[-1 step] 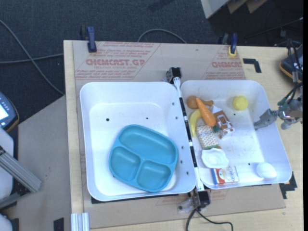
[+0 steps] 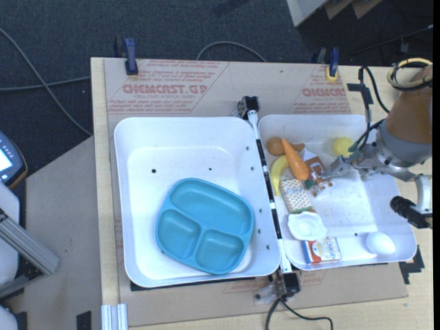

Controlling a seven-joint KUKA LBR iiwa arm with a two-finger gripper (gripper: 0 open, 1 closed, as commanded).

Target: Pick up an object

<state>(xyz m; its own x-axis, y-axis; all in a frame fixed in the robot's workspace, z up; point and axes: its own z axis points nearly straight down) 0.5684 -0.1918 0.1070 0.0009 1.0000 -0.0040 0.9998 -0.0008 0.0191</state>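
- landmark: carrot (image 2: 295, 159), orange, tapered, lying at a slant in the right bin (image 2: 357, 126), near the divider between the bins.
- gripper (image 2: 328, 177): low in the right bin, just right of the carrot, over small mixed clutter; whether the fingers are spread or closed cannot be told.
- beside the carrot: banana (image 2: 276, 174) touching it on the left; brown rounded piece (image 2: 275, 145) at its upper end; patterned packet (image 2: 297, 199) below it.
- further off: yellow lemon-like piece (image 2: 342, 145) to the upper right; white cup (image 2: 306, 225) below; white egg (image 2: 379, 242) well away to the lower right.
- handling, judged: toy food, likely light, stiff, smooth plastic; carrot best taken across its thicker middle; the egg, round, may slip.
- surface: white bin floor, smooth, shallow walls; things may slide when nudged.
- room: crowded around the carrot; open floor right of it.
- left bin (image 2: 137, 139), far left of the carrot: blue divided tray (image 2: 204, 225).
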